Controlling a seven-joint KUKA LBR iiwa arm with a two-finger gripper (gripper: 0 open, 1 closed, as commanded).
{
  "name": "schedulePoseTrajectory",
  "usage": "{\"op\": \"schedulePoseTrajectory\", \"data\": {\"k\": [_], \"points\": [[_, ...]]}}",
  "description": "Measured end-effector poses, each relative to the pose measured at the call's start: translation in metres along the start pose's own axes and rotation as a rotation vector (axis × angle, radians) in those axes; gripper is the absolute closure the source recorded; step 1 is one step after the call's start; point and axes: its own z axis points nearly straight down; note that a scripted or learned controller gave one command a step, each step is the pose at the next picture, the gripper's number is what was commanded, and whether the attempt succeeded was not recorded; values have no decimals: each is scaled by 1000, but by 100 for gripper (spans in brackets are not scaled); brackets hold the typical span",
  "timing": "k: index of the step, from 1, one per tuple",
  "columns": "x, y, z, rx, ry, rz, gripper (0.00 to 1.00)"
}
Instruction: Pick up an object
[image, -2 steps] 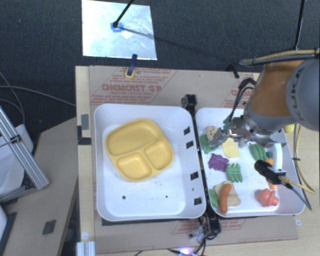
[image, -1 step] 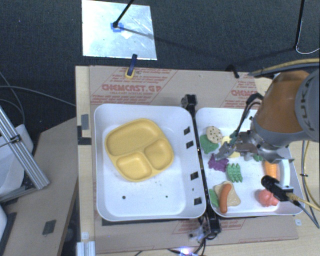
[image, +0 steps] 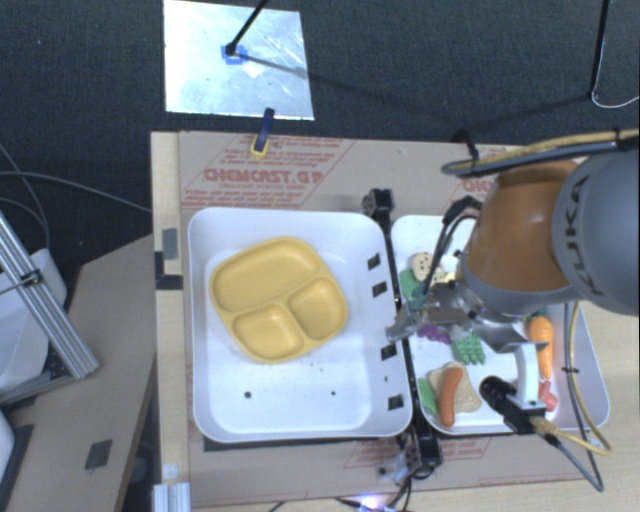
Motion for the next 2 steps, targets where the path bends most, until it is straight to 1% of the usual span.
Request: {"op": "schedulePoseTrajectory", "data": {"k": [1,2], "points": [[1,7,31,2,-3,10,0],[-31,4,29,0,-4,12,0]]}}
